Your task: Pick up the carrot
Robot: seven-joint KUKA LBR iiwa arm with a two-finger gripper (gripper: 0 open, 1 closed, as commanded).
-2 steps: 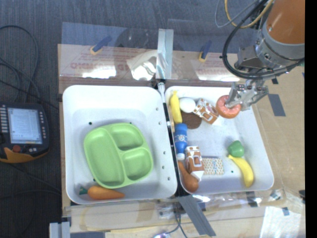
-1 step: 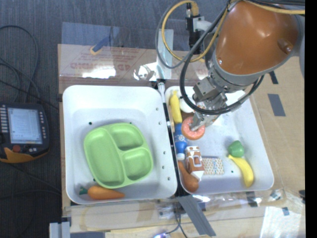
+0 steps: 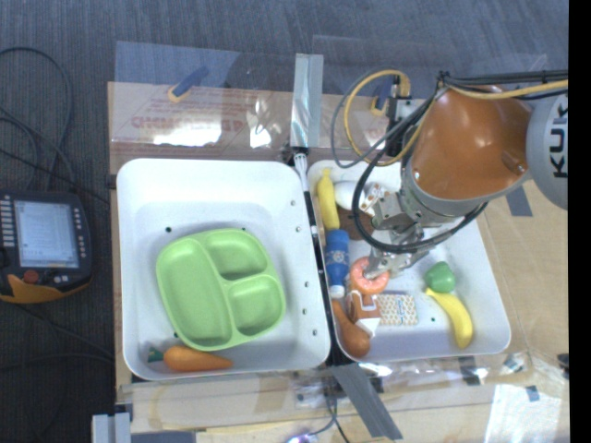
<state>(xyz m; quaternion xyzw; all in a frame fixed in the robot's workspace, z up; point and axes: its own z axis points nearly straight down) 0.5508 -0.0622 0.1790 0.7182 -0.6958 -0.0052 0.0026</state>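
while the carrot (image 3: 190, 360) lies on its side at the front edge of the left bin (image 3: 138, 210), just beside the green divided tray (image 3: 220, 287), the gripper (image 3: 380, 268) hangs low over the right bin (image 3: 489, 326) w/ its tip near an orange ring (image 3: 367, 282) and a blue bottle (image 3: 337, 255); jaw state can't be told, since the wrist hides it. step in hand, by judgement: approach not yet made, nothing held. next move calls for lifting clear, crossing the divider to the left bin's front, aligning across the carrot's body, then descending.
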